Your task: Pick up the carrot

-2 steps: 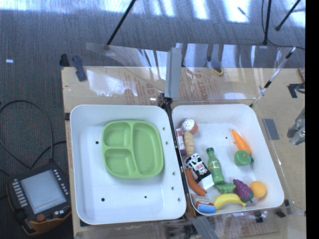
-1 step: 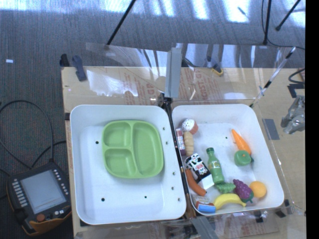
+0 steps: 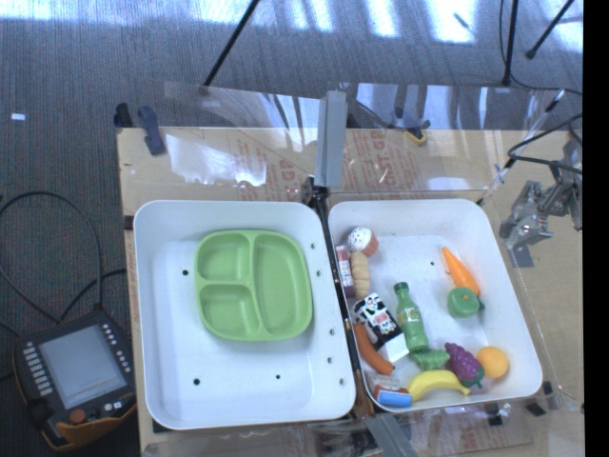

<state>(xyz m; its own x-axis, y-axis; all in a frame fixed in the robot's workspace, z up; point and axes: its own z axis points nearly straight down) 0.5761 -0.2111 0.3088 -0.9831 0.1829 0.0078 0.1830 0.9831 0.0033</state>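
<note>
The carrot (image 3: 460, 268) is a short orange cone lying at a slant in the right bin (image 3: 419, 219), close to its right wall, with a round green piece (image 3: 464, 303) at its near end. My gripper (image 3: 522, 228), a grey metal shape, hangs just outside the bin's right rim, up and to the right of the carrot and apart from it. Nothing is visibly held in it.
The right bin also holds a green bottle (image 3: 411, 316), a cow-patterned carton (image 3: 377, 316), a sausage (image 3: 373, 350), a banana (image 3: 437, 384), grapes (image 3: 463, 360) and an orange fruit (image 3: 492, 362). A green divided plate (image 3: 254, 284) lies in the left bin (image 3: 166, 350).
</note>
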